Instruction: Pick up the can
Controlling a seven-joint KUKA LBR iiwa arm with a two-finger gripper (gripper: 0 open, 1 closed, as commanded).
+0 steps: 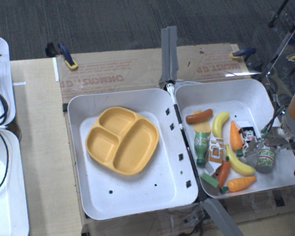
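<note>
dark carpet lies beyond the bench (41, 152). the can (265, 160) is seen at 4 o'clock in the right bin (223, 94), tipped, beside a banana (238, 162). jaws (255, 148): state cannot be told. rigid, light, slippery; best taken across its round sides.

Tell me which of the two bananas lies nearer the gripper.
The lower banana, lying slantwise just left of the can and gripper. The other banana sits higher up, beside the sausage, farther from the gripper.
</note>
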